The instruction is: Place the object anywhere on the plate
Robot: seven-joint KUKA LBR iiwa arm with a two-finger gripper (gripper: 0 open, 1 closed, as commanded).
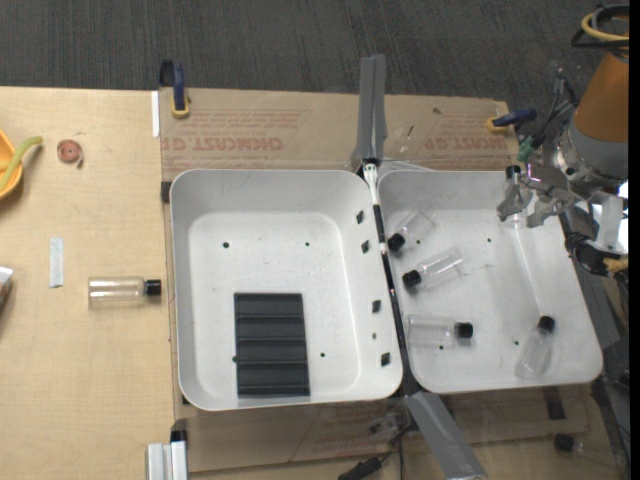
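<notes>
Bins sit side by side on the bench. The left bin (190, 268) holds a dark ridged plate (270, 345) at its near side, a little left of middle, its near edge close to the bin's near wall; open white floor lies to the far side and right of it. The right bin (590, 358) holds four clear vials with black caps: one (408, 232) at the far left beside the divider, one (432, 269) just nearer, one (438, 331) lying near the middle, and one (534, 349) toward the near right corner. The floor between them is bare. The gripper (527, 205) hovers over the right bin's far right edge, apart from every vial; whether it is open or closed cannot be told. A fifth vial (124, 288) lies on the bench left of the bins.
</notes>
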